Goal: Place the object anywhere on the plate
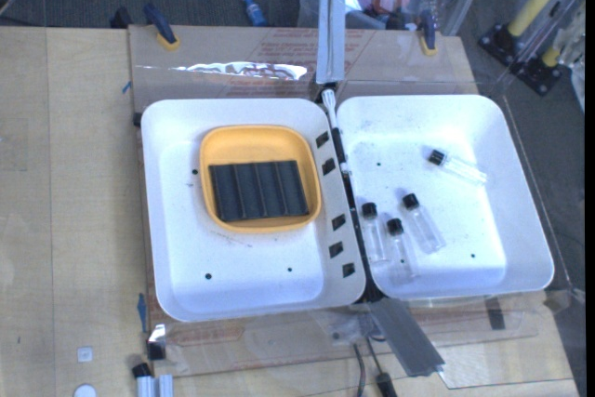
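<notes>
Where the left bin sat, a smooth yellow plate, rounded-square with a raised lip, bore a dark, ribbed rectangular slab lying flat across its middle. Well apart in the right bin lay four small clear vials with black caps. The pincer's opening, and the slab's place relative to it, could not be told.
</notes>
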{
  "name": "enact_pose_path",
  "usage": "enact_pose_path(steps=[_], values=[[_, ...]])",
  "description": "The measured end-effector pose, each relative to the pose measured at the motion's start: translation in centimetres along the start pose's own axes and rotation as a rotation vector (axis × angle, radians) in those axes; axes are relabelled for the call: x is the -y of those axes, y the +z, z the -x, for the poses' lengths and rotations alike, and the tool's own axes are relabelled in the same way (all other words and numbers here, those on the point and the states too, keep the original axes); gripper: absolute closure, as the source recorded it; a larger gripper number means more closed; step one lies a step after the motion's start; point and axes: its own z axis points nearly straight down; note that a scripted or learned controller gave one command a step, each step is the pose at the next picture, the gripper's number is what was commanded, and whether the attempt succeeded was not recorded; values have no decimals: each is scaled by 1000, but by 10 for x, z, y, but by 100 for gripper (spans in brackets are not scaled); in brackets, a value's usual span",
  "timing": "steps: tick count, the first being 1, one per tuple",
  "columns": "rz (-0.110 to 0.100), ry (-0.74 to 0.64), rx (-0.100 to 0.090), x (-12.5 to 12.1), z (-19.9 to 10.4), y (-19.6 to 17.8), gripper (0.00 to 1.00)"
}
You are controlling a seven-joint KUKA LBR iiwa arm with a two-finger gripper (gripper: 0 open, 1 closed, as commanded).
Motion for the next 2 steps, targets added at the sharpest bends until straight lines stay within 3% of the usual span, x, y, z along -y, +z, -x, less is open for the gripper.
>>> enact_pose_path(steps=[2], values=[[2, -691, 1, -5, 10, -11, 100]])
